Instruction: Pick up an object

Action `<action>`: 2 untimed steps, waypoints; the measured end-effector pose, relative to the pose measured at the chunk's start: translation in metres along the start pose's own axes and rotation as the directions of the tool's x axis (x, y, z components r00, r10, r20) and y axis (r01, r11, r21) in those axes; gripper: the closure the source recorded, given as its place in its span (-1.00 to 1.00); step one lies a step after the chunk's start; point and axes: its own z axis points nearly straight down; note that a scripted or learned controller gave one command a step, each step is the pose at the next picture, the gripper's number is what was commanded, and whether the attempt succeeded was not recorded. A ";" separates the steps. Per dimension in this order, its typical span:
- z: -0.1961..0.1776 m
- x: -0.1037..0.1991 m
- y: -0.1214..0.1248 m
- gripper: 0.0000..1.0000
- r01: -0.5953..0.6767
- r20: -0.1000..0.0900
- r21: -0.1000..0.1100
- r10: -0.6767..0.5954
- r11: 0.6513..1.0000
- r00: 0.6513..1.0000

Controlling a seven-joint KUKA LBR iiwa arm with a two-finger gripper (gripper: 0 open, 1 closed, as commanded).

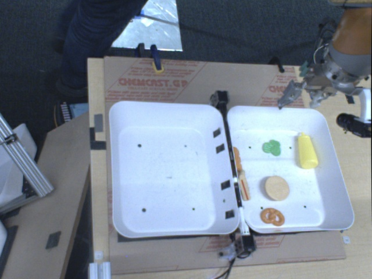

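From above, the claw [301, 95] hangs spread and holding nothing over the far rim of the right bin [334, 173]. Inside that bin lie a yellow bottle [307, 150], a green piece [271, 147], a tan disc [276, 188] and a pretzel [272, 216]. The left bin [122, 156] adjoins it.

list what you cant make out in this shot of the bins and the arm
- Arm: cut off by the top and right edges of the camera view; just the orange band and wrist are in frame.
- Tool: small and blurred above the right bin's far rim; its state is unreadable.
- Orange pieces by the divider: partly hidden against the bin wall, identity unclear.
- Green object: too small to identify.
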 end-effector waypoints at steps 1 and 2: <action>0.054 -0.024 -0.076 -1.00 -0.006 -0.002 0.009 0.006 1.000 1.000; 0.040 -0.023 -0.070 1.00 0.000 0.001 -0.003 0.000 1.000 1.000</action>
